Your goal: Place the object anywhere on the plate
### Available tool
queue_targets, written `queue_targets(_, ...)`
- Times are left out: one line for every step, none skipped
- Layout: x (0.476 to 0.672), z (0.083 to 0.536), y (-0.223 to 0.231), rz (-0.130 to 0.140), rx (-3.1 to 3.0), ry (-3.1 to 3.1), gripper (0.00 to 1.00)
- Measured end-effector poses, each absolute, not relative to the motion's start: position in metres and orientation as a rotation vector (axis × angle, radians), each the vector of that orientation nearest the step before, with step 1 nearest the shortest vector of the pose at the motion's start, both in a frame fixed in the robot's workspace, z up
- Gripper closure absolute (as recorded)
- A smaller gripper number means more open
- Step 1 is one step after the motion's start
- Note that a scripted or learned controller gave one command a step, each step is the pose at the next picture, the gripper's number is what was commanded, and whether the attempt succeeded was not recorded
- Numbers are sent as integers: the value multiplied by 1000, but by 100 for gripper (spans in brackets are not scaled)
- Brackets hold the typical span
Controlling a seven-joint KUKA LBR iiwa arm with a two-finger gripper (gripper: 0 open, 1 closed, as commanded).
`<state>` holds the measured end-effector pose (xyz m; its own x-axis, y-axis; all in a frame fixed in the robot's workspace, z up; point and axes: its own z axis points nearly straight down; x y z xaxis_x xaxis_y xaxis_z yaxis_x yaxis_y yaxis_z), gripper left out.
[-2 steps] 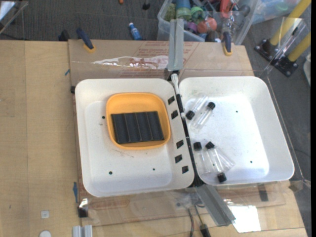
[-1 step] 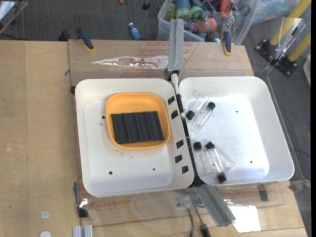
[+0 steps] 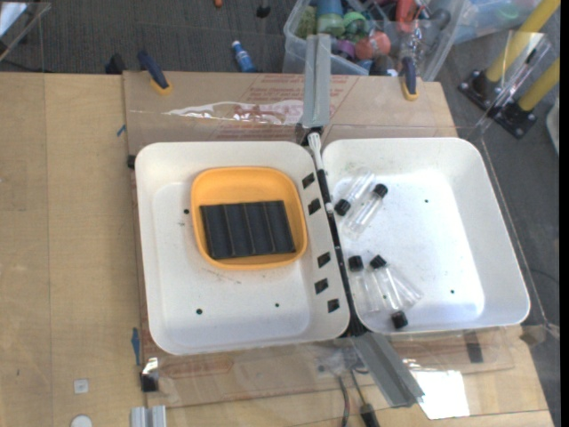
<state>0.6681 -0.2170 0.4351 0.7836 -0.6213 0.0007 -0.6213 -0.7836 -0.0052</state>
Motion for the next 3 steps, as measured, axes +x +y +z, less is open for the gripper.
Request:
queue_targets(668, 435, -216, -1, -3076, 614, 100)
queue_targets(668, 434, -219, 3, -3121, 308, 100)
queue_targets(668, 434, -218, 0, -3123, 305, 100)
